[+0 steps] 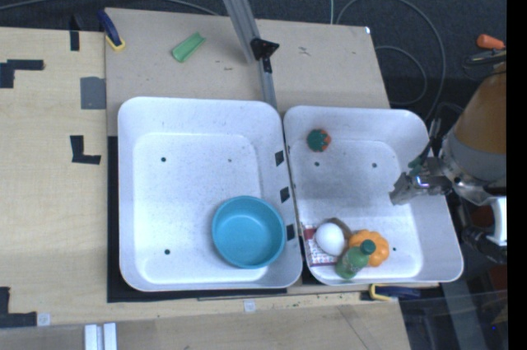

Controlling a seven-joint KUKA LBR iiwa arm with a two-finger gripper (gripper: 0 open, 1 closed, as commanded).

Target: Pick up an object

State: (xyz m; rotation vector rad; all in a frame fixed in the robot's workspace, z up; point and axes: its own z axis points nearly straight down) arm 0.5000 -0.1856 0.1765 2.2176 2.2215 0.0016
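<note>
Even, soft light from overhead here, no hard glare. The two white bins (206,119) read brightest, nearly washed out, while the dark floor beyond them sinks to murk. Faint shadows beside the blue bowl (248,231). Everything's slightly soft and grainy throughout.

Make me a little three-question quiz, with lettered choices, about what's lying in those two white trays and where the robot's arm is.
1. Where does the blue bowl sit?
A. left bin, near corner
B. right bin, far corner
C. on the wooden bench

2. What colour is the egg-shaped thing in the right bin?
A. red
B. white
C. black

3. Where is the gripper?
A. over the right bin's right side, touching no object
B. pressed into the blue bowl
C. above the left bin

Answers: 1 A, the bowl rests by the left bin's near right corner. 2 B, it is plainly white beside an orange item. 3 A, it hangs near that bin's right wall, apart from the objects.
</note>
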